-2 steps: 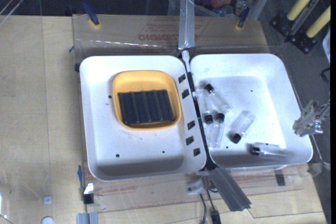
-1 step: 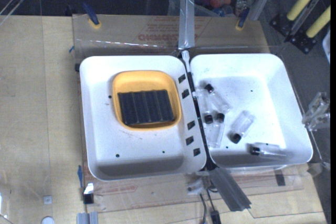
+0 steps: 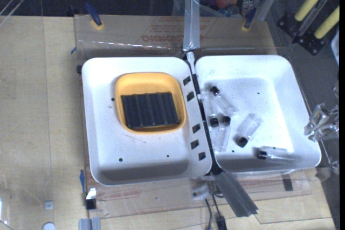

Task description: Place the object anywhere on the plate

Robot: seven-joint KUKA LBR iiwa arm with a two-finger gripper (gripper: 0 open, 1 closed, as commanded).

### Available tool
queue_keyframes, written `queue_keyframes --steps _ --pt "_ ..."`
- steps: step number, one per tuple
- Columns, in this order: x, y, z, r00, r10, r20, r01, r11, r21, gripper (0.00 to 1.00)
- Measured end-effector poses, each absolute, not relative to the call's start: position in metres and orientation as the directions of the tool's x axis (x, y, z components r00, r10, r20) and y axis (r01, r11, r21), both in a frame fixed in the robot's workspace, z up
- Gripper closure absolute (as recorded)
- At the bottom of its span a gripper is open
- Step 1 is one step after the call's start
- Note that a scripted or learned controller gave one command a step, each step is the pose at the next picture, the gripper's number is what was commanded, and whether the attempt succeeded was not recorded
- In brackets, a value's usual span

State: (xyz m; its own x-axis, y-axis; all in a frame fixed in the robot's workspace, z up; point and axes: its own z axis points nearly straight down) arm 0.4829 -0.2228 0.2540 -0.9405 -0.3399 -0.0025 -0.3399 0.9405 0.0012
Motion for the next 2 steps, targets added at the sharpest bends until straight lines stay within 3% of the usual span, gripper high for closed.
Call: queue_keyframes --steps 1,2 --pt "0.506 -0.223 0.35 -0.851 -0.525 -0.007 -0.525 0.851 -0.004 1.0" --pt "0.499 -0.223 0.319 -0.715 -0.699 -0.004 -0.699 0.715 0.0 1.0"
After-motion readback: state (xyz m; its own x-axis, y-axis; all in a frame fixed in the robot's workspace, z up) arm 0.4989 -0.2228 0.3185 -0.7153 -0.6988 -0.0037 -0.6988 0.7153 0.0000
